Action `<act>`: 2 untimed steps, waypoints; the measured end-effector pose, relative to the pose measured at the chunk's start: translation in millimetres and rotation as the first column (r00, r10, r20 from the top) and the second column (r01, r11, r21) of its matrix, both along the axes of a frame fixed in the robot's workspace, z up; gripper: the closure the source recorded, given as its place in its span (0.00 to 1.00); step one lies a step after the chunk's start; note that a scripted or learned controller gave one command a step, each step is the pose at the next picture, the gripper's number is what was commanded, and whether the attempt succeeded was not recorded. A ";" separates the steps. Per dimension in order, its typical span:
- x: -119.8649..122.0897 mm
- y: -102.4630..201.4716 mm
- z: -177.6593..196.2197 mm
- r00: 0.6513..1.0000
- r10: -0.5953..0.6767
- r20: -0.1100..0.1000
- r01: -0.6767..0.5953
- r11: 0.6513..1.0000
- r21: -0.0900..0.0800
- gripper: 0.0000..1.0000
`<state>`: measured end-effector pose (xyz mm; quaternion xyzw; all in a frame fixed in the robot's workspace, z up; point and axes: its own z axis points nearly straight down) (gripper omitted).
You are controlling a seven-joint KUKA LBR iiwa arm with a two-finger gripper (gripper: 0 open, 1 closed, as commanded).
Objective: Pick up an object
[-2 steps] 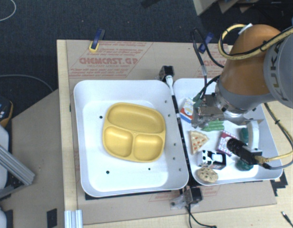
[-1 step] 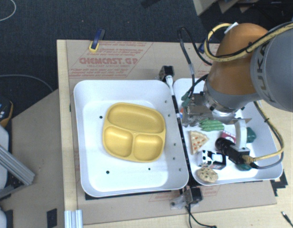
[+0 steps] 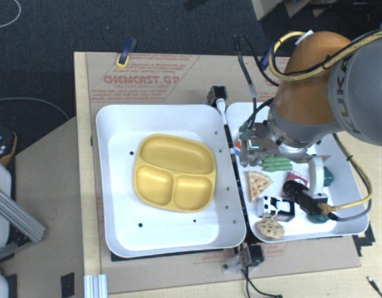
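Note:
My gripper point(image 3: 252, 153) hangs low over the far left part of the right bin point(image 3: 349, 225), under the orange and grey wrist. Just right of it lies a green toy point(image 3: 278, 164), partly under the wrist. A pizza-slice toy point(image 3: 259, 184) lies a little nearer than the gripper. Closer to the front are a small black-and-white toy point(image 3: 280, 208) and a round tan cookie point(image 3: 270, 228). A teal piece point(image 3: 328, 176) shows at the right of the bin. I see nothing held between the gripper's tips.
The left bin point(image 3: 116, 166) holds a yellow divided plate point(image 3: 175, 171). The ridge between the two bins point(image 3: 234, 172) runs right beside the gripper. The arm covers the far part of the right bin. Cardboard point(image 3: 147, 79) lies behind the bins.

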<state>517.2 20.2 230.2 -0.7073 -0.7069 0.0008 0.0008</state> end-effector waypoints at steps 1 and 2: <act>4.5 8.7 -13.0 1.000 0.001 -0.002 -0.001 1.000 0.000 1.00; -4.3 4.7 -15.2 1.000 -0.001 -0.002 0.001 1.000 0.001 1.00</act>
